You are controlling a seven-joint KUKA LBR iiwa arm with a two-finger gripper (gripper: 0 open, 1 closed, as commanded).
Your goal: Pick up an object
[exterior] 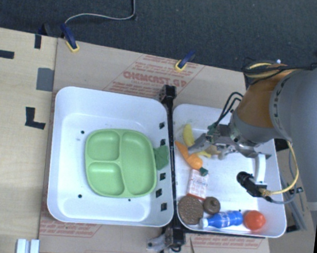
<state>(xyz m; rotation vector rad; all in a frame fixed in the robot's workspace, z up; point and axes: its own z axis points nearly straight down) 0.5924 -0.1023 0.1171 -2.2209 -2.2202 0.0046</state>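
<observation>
We have the gripper (197, 151) low in the right bin (276, 222), its fingers spread and nothing between them, just beside the carrot (188, 155) and the yellow banana (188, 134) near the divider. We would centre the fingers across the carrot's narrow width before closing, since it lies slantwise; whether a fingertip already touches it we cannot quite tell from this slant. The green tray (120, 162) in the left bin stays well apart.

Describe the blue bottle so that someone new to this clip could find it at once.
Look in the right bin, along its near edge. The blue bottle lies on its side there, between a brown round disc and an orange-red ball; it is the only blue item.
</observation>
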